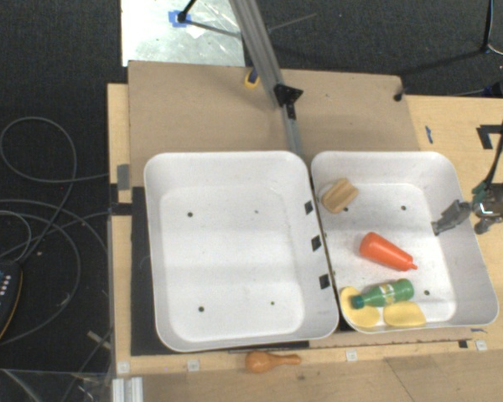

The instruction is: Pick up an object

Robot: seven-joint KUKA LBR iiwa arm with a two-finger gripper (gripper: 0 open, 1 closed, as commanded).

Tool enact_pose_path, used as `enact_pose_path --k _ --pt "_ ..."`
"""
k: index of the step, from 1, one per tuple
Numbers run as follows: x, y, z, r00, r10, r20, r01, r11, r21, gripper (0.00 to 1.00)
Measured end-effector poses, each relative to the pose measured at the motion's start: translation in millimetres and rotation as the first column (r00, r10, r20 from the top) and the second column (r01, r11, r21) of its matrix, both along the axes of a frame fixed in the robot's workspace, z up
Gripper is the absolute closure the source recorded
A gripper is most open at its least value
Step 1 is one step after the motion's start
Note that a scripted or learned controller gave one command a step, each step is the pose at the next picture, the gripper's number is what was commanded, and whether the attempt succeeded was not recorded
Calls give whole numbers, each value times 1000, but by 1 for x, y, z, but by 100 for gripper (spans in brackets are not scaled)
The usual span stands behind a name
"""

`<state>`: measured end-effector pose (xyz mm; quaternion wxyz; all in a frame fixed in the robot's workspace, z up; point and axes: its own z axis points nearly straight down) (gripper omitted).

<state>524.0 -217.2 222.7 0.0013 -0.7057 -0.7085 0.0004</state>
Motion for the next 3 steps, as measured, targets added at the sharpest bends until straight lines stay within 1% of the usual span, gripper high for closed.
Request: enact_pose_path --k 1,2,3 --pt "1 0 2 1000 0 4 0 1000 -1 0" --pt "-7 5 -54 1000 -4 -1 4 1000 0 0" --pt "-15 10 -100 1000 -3 -1 3 1000 1 0"
